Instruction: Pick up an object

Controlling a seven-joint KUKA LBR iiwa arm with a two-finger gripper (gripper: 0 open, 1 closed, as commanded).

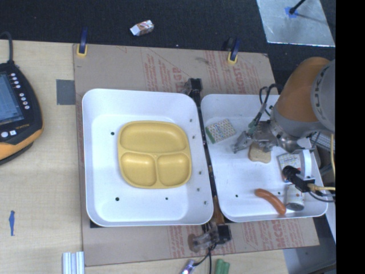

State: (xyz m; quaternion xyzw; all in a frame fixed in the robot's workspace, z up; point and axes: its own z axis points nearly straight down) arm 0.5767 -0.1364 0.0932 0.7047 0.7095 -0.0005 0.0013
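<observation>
Camera count: one view is covering the scene.
Position: it is sitting above the bench (40, 210), fixed.
Direction: it is looking down at a slant, the bench's far edge and dark floor (171, 7) showing along the top.
Distance: it is standing far enough back to be taking in both white bins whole, the left bin (102, 198) and the right bin (239, 204) lying side by side mid-frame.
Arm side: the arm (305, 99) is entering from the right of the frame.
Left margin: a pendant (17, 113) is being cut off by the frame edge.
</observation>
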